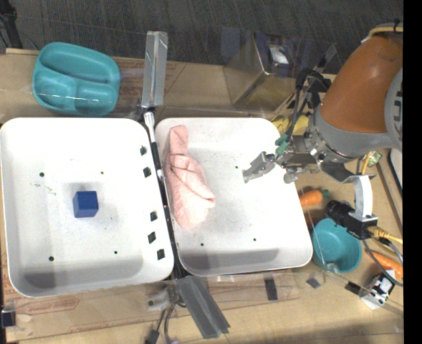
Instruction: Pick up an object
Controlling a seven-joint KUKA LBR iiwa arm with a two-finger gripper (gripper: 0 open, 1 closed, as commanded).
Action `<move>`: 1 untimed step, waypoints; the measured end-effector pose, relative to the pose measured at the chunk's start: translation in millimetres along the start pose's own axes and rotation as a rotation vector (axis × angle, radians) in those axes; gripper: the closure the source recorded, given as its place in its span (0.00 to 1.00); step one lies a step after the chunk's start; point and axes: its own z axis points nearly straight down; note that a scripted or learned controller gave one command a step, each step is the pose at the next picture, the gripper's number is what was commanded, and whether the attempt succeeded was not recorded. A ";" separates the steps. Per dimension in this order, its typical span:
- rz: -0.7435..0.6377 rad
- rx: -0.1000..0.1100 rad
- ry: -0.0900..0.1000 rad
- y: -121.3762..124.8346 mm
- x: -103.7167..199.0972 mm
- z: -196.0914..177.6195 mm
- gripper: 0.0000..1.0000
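A pink folded cloth (pixel 185 178) lies along the left side of the right bin (pixel 268 253). A small blue cube (pixel 86 203) sits in the left bin (pixel 24 264). My gripper (pixel 257 168) hangs over the right part of the right bin, reaching in from the right, well apart from the cloth. Nothing shows between its tips.
A teal divided tray (pixel 76 77) rests on the bench behind the left bin. To the right of the right bin stand a teal cup (pixel 337 244), an orange carrot-like toy (pixel 311 198) and cables. A metal bar (pixel 153 70) rises at the seam between the bins.
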 end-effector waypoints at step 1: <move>-0.104 0.000 -0.001 75.9 33.7 49.3 0.00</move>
